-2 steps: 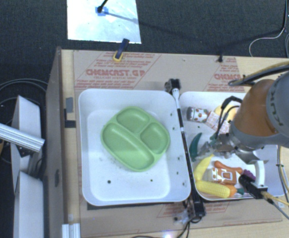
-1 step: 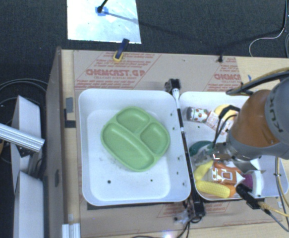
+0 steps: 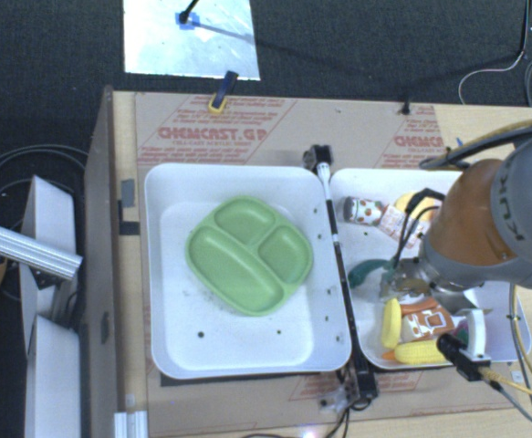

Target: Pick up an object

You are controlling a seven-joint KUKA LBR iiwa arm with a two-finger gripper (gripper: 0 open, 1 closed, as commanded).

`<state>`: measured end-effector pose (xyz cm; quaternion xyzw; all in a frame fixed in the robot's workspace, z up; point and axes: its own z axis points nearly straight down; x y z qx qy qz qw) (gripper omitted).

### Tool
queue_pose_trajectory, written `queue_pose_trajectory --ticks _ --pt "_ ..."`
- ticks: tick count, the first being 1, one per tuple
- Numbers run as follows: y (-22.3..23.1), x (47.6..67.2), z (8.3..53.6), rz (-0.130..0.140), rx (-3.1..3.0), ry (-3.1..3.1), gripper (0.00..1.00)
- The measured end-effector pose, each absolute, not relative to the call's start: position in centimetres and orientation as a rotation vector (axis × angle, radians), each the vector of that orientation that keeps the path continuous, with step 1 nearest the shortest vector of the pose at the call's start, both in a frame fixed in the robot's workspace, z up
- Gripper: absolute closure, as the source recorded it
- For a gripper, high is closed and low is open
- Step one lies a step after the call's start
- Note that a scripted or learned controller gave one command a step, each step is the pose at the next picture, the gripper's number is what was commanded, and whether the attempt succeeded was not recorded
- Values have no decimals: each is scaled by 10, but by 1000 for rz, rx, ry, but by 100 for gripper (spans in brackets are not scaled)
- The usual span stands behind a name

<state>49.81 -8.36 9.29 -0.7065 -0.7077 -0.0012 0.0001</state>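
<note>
Crowding right bin [image 3: 361, 336] – gripper [image 3: 402, 286], yellow corn [image 3: 416, 352].

The arm [image 3: 485, 217] hides much of the right bin [image 3: 357, 245].

The floor [image 3: 46, 53] around the bench is a dark, speckled carpet, and on it, at the top, lies a shiny silver sheet [image 3: 191, 26] with a small blue piece near its middle. The bench top [image 3: 247, 126] is covered with brown cardboard that bears red printed letters. At the left stand a white panel [image 3: 51, 245] and a metal rail [image 3: 28, 252], with black cables [image 3: 10, 167] looping on the floor, and a thin white cable [image 3: 503, 62] curls at the top right.
</note>
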Motion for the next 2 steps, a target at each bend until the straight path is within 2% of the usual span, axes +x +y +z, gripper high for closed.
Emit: queue_pose_trajectory --ticks 1,2 --pt "-70 490 229 -12 -2221 -2235 100" --pt "-6 541 223 -3 -2212 -2235 100"
